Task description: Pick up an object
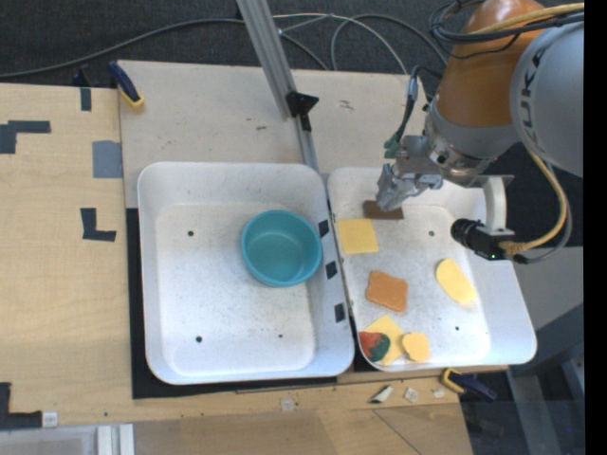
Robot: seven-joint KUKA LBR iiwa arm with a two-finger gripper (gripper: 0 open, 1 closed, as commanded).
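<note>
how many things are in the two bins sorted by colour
Teal: 1, the bowl in the left bin.
Yellow: 3, the square slice, the oval piece, the small round piece.
Orange: 1, the toast-like piece.
Brown: 1, the flat piece under the pincer.
Mixed yellow, red and green: 1, the wedge.
Total: 7.

brown object (384, 212): mostly covered by the gripper (392, 199), only a dark strip peeking out, kind unclear | gripper fingertips: lost against that strip, gap unreadable | arm (531, 74): cut off at right edge | small bits (396, 393) on bench front edge: too tiny to name | multicoloured piece (378, 341): blurry, identity unclear
</note>
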